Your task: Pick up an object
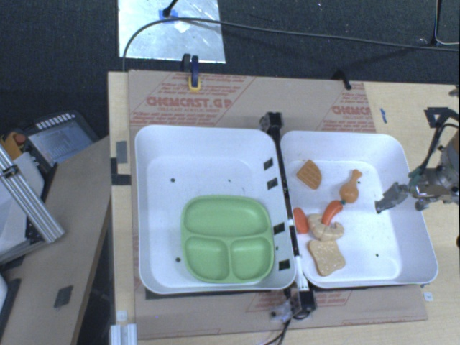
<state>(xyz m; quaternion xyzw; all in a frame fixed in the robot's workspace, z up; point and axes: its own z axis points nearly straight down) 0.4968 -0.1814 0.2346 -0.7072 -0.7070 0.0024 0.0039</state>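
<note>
the gripper [392, 198] hangs at the right edge of the frame, over the right side of the right bin [413, 264], with nothing between its fingers; whether they are spread or pressed together i cannot tell at this size and angle.

the things to pick all lie in the left half of that bin, well apart from the gripper. a tan wedge [310, 173] sits toward the upper middle of the frame, alone, with bare floor on every side. an orange drumstick shape [351, 185] lies just to its right, tilted. lower down a carrot [332, 211] rests against a pale round piece [325, 229], and a toast-shaped slice [327, 256] lies below them, touching or nearly so. a small red piece [301, 223] sits by the bin's left wall.

these look like toy foods, so probably light, stiff and rather smooth, likely to skid or pop out of a pinch. the wedge looks the easiest: isolated, with flat sides to close across. the drumstick's narrow neck is another fair hold. the clustered pieces would likely shove one another.

the green divided plate [228, 238] lies in the left bin [154, 192].
</note>
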